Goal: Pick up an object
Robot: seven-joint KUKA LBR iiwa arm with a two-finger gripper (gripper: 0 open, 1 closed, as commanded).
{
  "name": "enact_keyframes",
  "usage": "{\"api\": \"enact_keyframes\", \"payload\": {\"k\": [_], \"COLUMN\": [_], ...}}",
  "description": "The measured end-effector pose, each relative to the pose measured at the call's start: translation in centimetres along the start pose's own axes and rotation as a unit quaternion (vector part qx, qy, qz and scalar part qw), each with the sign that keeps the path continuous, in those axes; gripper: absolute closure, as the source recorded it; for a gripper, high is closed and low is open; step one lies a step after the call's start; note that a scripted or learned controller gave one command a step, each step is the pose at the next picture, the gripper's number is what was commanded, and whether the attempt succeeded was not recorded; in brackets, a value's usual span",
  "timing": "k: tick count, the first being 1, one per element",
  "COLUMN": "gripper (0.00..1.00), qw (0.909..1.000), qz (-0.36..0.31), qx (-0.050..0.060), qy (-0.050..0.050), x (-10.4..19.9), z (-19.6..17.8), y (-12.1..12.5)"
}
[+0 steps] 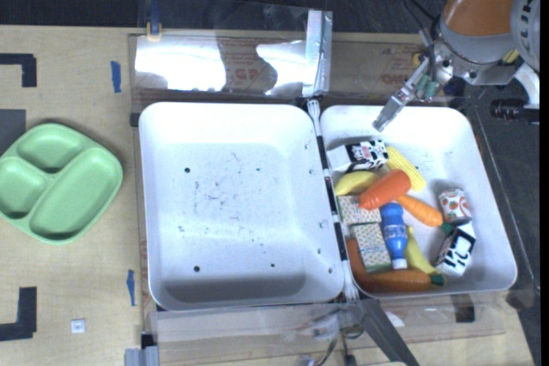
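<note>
Reaching in from the far right, the arm (489, 4) holds its gripper (382, 120) above the far left part of the right bin (489, 184); whether the jaws are spread or pressed together cannot be told, and nothing is seen between them.

Open room: the far strip of the right bin, between its far rim and the pile, shows bare white floor, as does a band along its right wall. The left bin (232, 201) shows bare floor from rim to rim. The two bins meet at a shared rim just left of the pile.

Objects for picking lie in the right bin, packed against its left wall and near edge. A black-and-white cow-patterned item (366, 153) lies farthest, just below the gripper tip. Beside it lie a yellow corn cob (405, 166) and a yellow banana (353, 182). An orange carrot (386, 189) lies across the pile, touching a blue-and-white bottle (395, 234). A second orange carrot (420, 212) lies right of the bottle. A speckled block (369, 243) lies left of the bottle. A small red-and-white carton (453, 205) and a black-and-white carton (457, 250) sit toward the right, apart from the wall.

On the counter (69, 81), well left of the bins, rests a green divided plate (56, 182). A clear panel (232, 51) stands beyond the left bin.
</note>
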State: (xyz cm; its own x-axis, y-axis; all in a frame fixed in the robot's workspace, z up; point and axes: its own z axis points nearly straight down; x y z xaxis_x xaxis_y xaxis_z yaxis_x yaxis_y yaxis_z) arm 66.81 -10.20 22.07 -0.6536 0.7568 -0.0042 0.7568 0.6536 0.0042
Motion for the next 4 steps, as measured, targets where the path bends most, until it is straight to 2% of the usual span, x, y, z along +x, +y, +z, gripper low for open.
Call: {"api": "enact_keyframes", "payload": {"k": [1,2,3,4], "gripper": [0.00,0.00,0.00,0.00], "qw": [0.9993,0.9877,0.9908,0.9621], "qz": [-0.038,-0.156,-0.135,-0.273], "qx": [0.001,0.000,-0.001,0.000], "qy": [0.001,0.000,-0.001,0.001], "x": [1.4,0.5,-5.8,-3.6], "z": [9.4,13.4,13.4,13.4], "y": [-4.9,-10.4,-8.9,-6.8]}}
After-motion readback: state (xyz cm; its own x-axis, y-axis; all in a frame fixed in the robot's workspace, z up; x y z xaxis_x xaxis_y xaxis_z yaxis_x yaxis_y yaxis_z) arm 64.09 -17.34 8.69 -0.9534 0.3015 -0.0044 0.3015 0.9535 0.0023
